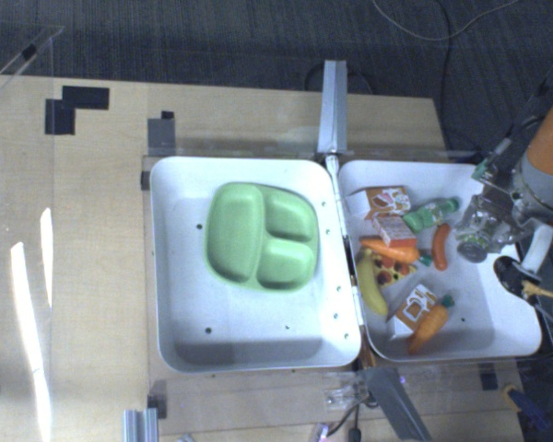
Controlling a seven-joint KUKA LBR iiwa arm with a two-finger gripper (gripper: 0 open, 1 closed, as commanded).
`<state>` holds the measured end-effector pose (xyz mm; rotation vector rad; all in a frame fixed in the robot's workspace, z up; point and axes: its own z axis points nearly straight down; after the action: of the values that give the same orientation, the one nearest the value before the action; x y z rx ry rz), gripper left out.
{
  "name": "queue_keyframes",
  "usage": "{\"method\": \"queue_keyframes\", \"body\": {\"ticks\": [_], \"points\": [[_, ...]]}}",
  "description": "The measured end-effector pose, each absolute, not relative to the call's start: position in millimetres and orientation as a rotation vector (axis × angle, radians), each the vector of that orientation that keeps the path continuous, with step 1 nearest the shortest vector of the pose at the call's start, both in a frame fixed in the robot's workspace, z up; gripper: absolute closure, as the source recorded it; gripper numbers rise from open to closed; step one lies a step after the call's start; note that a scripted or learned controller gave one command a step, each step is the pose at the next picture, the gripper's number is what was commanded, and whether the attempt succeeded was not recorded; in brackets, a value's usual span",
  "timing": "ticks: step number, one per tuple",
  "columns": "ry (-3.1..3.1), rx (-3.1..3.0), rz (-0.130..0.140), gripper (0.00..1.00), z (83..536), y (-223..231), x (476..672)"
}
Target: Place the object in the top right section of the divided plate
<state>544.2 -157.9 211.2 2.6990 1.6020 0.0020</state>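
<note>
- Plate [261,237]: green, divided, upside-facing in the left bin [180,339]; all sections bare.
- Right bin [498,334]: holds banana [370,284], carrots [426,328], bottle [430,215], small cartons [387,201].
- Gripper [484,233]: over the right bin's right side, above the floor; finger state cannot be determined.

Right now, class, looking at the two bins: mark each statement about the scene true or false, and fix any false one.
1. The green plate lies in the left bin. True.
2. A banana lies on the plate. False: it lies in the right bin.
3. The plate has three sections. True.
4. The tool hangs over the left bin. False: it is over the right bin's right side.
5. A carrot lies in the right bin. True.
</note>
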Motion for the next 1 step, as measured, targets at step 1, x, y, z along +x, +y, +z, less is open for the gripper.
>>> {"method": "queue_keyframes", "body": {"ticks": [1], "points": [[1.621,2.688,0.006,1.00,293.0,-150.9,522.8]]}}
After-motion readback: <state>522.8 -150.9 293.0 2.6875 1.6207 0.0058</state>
